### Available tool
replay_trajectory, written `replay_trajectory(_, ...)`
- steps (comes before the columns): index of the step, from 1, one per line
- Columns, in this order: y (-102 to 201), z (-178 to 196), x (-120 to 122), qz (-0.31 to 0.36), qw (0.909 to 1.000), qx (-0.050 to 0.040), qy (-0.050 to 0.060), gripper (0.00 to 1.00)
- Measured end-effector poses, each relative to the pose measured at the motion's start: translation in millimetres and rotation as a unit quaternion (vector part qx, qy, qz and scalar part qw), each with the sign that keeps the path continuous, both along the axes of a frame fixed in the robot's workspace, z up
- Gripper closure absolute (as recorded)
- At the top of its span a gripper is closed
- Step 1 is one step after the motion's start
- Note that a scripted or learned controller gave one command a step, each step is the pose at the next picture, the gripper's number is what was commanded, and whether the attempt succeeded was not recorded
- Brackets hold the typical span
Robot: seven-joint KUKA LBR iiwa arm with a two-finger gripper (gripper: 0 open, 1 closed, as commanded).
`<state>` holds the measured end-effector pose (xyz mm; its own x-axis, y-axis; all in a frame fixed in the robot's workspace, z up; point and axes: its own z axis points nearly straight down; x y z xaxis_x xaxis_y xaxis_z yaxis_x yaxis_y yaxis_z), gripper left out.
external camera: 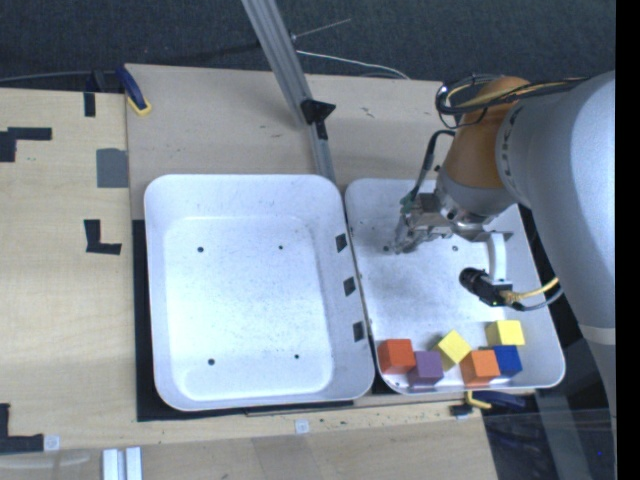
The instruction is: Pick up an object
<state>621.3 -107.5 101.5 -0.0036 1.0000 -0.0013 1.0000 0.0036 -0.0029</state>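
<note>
We saw the gripper [403,240] low over the right bin's [420,298] far end; we couldn't tell its state. Well apart, the blocks sat along the near edge: 2 orange blocks [397,353], a purple block [428,365], 2 yellow blocks [454,346], a blue block [508,360].

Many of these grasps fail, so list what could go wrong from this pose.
1. The gripper sits over bare floor at the far end of the right bin, so closing here would likely catch nothing.
2. The blocks cluster tightly: orange block touches purple block, so fingers may jam or nudge neighbours.
</note>
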Motion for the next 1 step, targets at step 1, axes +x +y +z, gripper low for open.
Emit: replay_trajectory(1,0.3,9.4,-0.2,0.001,1.0000,-0.0007,0.001,1.00)
